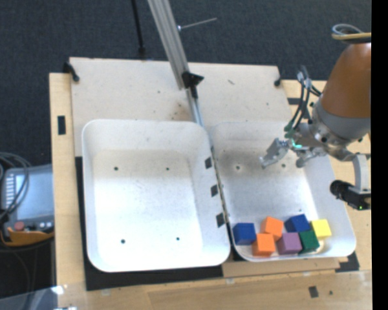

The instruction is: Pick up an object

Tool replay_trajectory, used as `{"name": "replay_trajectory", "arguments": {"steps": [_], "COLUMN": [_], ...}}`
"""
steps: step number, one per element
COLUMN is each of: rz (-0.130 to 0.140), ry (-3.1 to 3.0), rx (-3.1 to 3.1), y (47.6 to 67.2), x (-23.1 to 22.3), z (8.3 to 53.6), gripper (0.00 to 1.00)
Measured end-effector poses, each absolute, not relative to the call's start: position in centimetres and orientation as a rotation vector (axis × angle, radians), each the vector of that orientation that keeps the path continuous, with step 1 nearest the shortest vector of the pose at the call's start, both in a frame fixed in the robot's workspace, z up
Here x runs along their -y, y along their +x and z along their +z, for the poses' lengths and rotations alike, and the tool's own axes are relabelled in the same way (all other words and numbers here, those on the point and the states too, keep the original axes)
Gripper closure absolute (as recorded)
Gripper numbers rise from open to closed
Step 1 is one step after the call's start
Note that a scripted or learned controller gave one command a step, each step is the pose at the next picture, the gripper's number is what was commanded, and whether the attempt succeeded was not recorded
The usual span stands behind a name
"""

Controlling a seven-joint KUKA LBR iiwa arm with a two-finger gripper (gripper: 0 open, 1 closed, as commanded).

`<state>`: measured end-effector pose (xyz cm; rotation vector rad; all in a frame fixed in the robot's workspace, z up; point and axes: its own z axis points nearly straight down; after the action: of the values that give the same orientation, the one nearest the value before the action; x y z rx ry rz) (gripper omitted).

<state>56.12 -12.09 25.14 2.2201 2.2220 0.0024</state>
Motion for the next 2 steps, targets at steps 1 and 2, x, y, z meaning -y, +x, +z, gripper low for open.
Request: {"name": "replay_trajectory", "arguments": {"steps": [1,2], "rz": [-0.006,-0.008], "ry": [2.226,2.227], "rx": [-2.219,-2.22], "y": [55.4,56.1], "x": [11.5,12.2], "z": [19.6,13.8], "gripper": [0.0,0.0]}}
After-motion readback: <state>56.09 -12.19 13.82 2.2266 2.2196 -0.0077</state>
